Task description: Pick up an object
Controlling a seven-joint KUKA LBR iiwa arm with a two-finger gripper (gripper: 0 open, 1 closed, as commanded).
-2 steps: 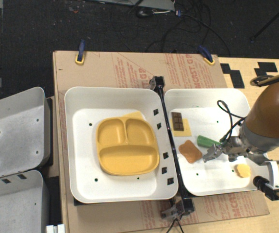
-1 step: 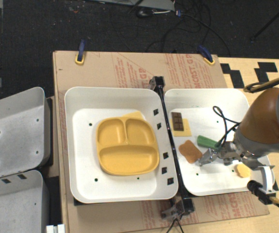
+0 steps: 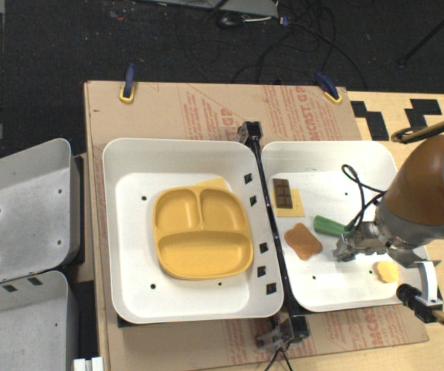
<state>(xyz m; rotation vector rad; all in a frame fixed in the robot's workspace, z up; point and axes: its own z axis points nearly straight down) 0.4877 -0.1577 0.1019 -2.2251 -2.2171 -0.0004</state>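
In the right bin (image 3: 326,165) lie a green cylinder (image 3: 329,226), a brown toast-shaped piece (image 3: 303,241), a tan card with a dark brown chocolate-like bar (image 3: 285,196) and a small yellow lump (image 3: 386,271). My gripper (image 3: 348,250) hangs low over the bin floor, just right of the brown piece and below the green cylinder's right end. The orange-banded wrist (image 3: 426,192) looms above it and covers the bin's right side. Nothing shows between the fingers.
The left bin (image 3: 129,207) holds a yellow divided plate (image 3: 202,233). A black divider with clips (image 3: 264,207) runs between the bins. Blue-and-yellow clamps (image 3: 128,83) pin the cardboard base at the back. Grey metal trays (image 3: 21,215) sit at far left.
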